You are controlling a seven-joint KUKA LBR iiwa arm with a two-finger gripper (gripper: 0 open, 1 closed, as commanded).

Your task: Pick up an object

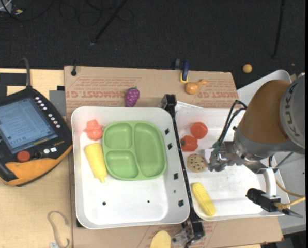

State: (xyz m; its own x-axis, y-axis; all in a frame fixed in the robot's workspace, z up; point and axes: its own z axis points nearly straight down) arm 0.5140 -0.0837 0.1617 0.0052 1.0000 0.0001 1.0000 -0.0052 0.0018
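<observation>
Nearest to the camera, a yellow object (160, 238) lies outside the bins at the bottom edge. Just above it, in the right bin (236, 205), a toy corn cob (203, 199) rests near the front left corner. Further back in this bin there is a cookie (197, 163), and the gripper (217, 160) is just beside it, on its right side, low over the bin floor. I cannot tell the state of the claw, because the wrist and cables cover it. Nothing is seen held in it. Behind the cookie lie two red tomato-like pieces (189, 143) and (198, 129).

In the left bin (123, 211) a green divided plate (133, 150) sits in the middle, with a yellow banana-like toy (96, 160) touching its left side and a pink toy (93, 129) behind that.

Farther, on the cardboard, are a purple grape bunch (132, 96) and an orange pear-shaped toy (194, 86).

I judge the task is at the reaching step: the cookie is probably the target, it is still on the floor, and the closing and lifting remain.
</observation>
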